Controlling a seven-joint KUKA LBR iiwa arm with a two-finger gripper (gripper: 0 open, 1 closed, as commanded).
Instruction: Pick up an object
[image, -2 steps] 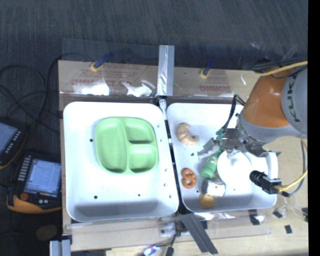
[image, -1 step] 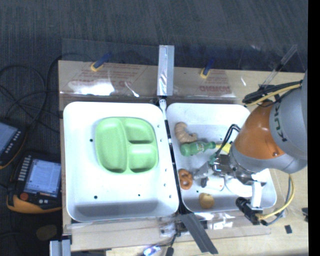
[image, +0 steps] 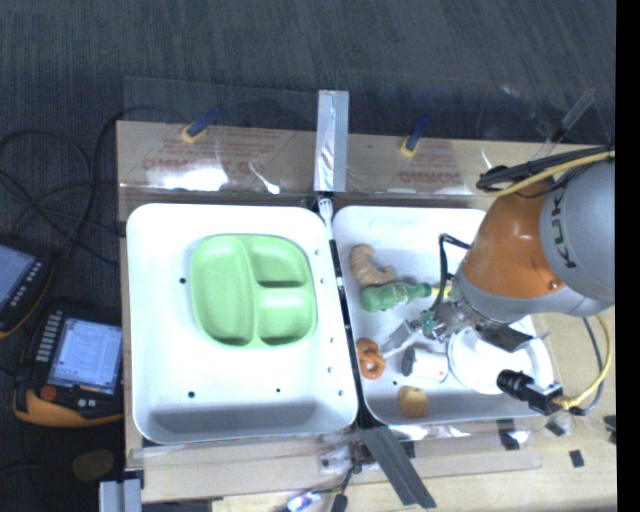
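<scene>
Left bin (image: 150, 300) holds green tray (image: 253, 288).

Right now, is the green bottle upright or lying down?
Lying down: the green bottle rests lengthwise on the right bin floor.

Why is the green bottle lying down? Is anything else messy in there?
The green bottle lies tipped on its side in the right bin, near the gripper. Small toys lie scattered there. The green tray sits flat in the left bin; nothing looks spilled or broken.
</scene>
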